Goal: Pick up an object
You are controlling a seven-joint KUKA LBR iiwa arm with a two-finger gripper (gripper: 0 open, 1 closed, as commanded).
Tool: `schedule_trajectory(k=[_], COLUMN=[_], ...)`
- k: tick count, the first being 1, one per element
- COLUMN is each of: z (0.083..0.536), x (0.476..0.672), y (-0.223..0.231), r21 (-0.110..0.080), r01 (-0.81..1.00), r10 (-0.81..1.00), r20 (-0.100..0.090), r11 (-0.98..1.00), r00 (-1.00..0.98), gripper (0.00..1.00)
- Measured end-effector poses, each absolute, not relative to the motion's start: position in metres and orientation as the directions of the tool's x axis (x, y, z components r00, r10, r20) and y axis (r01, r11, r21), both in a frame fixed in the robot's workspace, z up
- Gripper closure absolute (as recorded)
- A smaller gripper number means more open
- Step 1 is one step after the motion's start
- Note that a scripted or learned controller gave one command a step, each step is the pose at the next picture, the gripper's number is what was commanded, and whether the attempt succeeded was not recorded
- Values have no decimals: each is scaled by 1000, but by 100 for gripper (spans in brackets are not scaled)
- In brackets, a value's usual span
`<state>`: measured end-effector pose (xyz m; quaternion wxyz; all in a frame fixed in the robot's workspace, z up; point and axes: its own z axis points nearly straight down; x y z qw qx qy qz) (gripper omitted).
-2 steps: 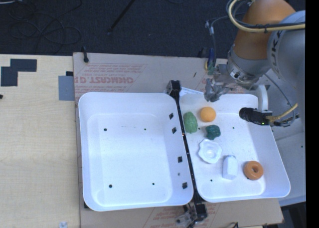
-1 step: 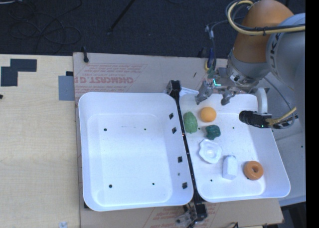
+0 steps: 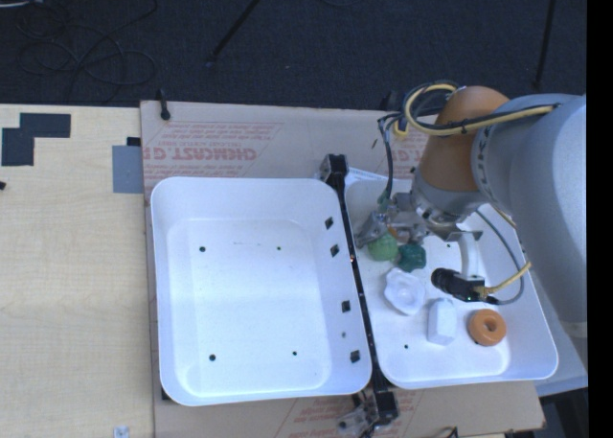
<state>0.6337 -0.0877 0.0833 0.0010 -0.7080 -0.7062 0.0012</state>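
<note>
Right bin [image 3: 536, 359] held an orange ring-shaped doughnut [image 3: 488, 328], a white boxy block [image 3: 441, 321], a crumpled white piece [image 3: 403, 291] and two green lumps [image 3: 397, 252]. Gripper [image 3: 393, 230] sat low over the green lumps; couldn't tell its opening or whether it touched them.

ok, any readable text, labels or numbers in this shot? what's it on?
"CHEMCAST G..." in red, upside down and mirrored, on the cardboard sheet behind the left bin.
More red print on the cardboard's front edge: too cut off to read.
Nothing legible on the bins' objects or the arm.
</note>
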Motion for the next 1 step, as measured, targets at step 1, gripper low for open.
schedule_trajectory(k=[1], z=[243], x=[647], y=[-107], r21=[16], r01=[1000], r10=[1000], r20=[-5], r11=[0], r00=[0], gripper=[0])
